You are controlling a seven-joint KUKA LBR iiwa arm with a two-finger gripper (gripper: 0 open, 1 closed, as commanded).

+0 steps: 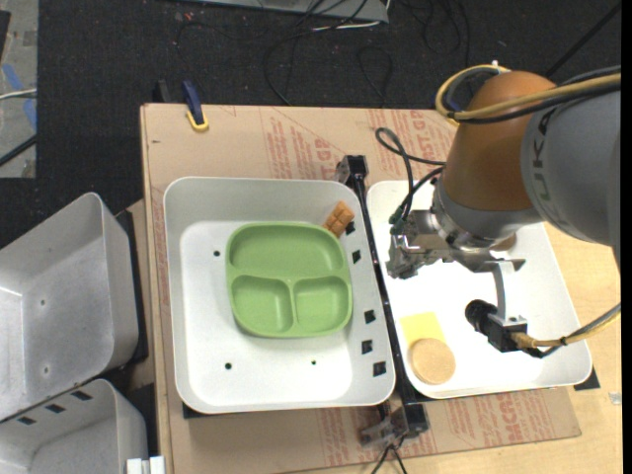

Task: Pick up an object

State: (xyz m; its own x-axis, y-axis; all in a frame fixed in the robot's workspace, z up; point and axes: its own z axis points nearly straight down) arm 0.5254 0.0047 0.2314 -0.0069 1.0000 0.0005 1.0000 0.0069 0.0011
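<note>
Right bin (555, 299), tan disc (433, 360) near claw (406, 262)

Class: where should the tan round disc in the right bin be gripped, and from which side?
Probably from above, across the rim of the tan disc: it lies flat, with the yellow square against its far edge, so pinch left-right.

Cardboard sheet (267, 131) (red print), spare white bin (49, 284) at left
</note>
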